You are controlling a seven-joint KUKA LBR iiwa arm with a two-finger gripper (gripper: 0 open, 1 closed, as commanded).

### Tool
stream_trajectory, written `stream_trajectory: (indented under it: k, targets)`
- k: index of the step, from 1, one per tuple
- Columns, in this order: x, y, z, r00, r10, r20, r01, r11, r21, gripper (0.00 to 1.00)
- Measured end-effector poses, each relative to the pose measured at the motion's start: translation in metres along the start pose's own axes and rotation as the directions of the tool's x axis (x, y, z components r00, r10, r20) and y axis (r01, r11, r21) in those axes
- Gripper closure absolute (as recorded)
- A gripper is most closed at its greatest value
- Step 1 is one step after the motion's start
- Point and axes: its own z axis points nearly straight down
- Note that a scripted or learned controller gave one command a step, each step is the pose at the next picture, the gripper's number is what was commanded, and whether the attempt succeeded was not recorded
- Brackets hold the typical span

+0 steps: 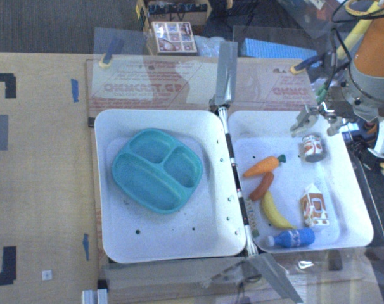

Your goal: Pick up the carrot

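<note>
An orange carrot with a green top lies near the left middle of the right bin, pointing left. My gripper hangs over the bin's far right part, just above a small can, with its two fingers spread open and nothing between them. The carrot is well to the lower left of the gripper.
A brown sausage, a yellow banana, a blue bottle and a small carton also lie in the right bin. The left bin holds a teal divided plate. Cardboard boxes stand behind the bins.
</note>
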Motion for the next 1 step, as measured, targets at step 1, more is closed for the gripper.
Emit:
stream_trajectory:
  k: [1]
  targets:
    - [0.0324,-0.0003,0.1701,0.999,0.045,-0.005,-0.045,0.999,-0.011,0.0]
